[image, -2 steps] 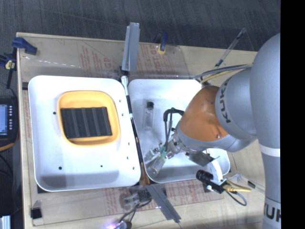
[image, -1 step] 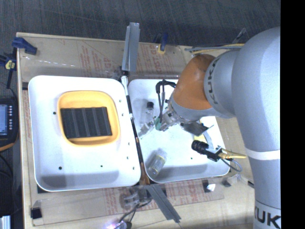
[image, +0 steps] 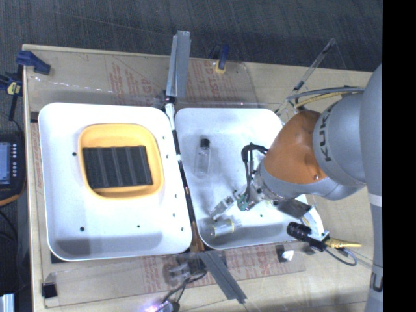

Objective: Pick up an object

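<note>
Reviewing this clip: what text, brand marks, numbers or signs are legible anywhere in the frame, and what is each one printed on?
"KU": dark letters reading sideways on the grey arm casing, cut off at its edge, apparently the start of the brand name.
Faint reddish printing on the bench board: too pale and blurred to read.
Screen of the handheld device at the left edge: lit, but too small to read.
No other readable text shows.

A small clear bottle (image: 203, 156) with a dark cap lay flat in the right bin (image: 221, 119), cap toward the back. Near the front wall sat a little shiny see-through thing (image: 223, 227), and another (image: 223, 205) lay just behind it.
</note>
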You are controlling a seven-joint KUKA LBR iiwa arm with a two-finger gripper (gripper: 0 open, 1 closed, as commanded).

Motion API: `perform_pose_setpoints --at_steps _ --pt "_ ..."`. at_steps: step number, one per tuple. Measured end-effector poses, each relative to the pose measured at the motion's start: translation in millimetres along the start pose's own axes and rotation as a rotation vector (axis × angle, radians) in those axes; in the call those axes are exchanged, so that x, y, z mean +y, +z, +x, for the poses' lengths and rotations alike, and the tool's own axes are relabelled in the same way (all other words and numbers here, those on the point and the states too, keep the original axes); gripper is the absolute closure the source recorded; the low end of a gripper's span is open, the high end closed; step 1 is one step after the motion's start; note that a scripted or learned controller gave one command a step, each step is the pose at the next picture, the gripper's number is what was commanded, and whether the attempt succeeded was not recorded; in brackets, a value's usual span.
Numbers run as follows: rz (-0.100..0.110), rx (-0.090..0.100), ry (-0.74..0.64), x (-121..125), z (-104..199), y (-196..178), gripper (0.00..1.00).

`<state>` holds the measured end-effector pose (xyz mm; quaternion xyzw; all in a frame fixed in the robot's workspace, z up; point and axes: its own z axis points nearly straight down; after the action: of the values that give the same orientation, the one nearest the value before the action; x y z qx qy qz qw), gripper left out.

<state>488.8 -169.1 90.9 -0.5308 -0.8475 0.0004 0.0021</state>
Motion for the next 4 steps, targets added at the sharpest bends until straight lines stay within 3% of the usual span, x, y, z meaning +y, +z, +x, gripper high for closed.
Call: perform_pose_setpoints --at_steps 1,2,3,4 --pt "-0.003 -0.008 -0.153 72 24 -22 0.0" --pt "-0.003 -0.003 -0.223 140 -16 -27 0.0" --pt "-0.003 -0.024 -0.245 166 -18 -7 0.0" --pt "-0.007 -0.017 -0.252 169 -13 -17 1.0"
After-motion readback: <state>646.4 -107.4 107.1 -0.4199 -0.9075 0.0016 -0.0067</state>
